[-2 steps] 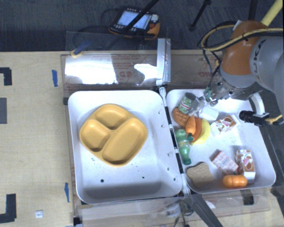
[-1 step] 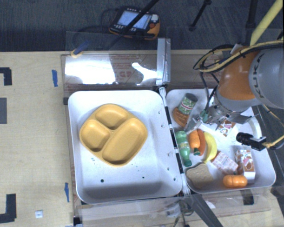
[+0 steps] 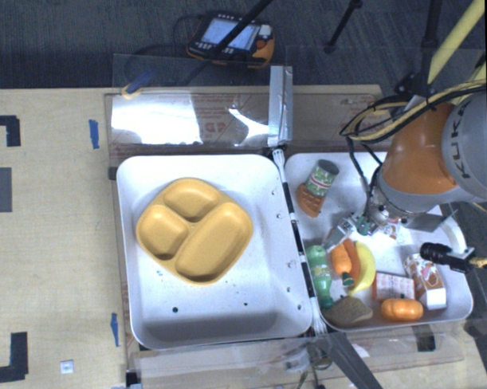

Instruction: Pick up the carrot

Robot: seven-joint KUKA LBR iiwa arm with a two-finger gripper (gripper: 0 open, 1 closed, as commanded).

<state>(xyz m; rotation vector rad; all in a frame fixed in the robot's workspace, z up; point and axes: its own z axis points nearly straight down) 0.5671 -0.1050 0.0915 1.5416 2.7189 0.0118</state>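
Camera view, right bin (image 3: 463,306): carrot (image 3: 341,260) lying near centre, touching banana (image 3: 362,269) on its right, green bottle (image 3: 317,268) just to its left. Gripper (image 3: 352,230) directly above carrot's upper end, jaw state cannot be told. Orange fruit (image 3: 401,309) near front wall. Left bin (image 3: 144,313): yellow divided tray (image 3: 194,230).

Bright overhead light; glare on clear panel (image 3: 189,120); soft shadows; slightly blurry.
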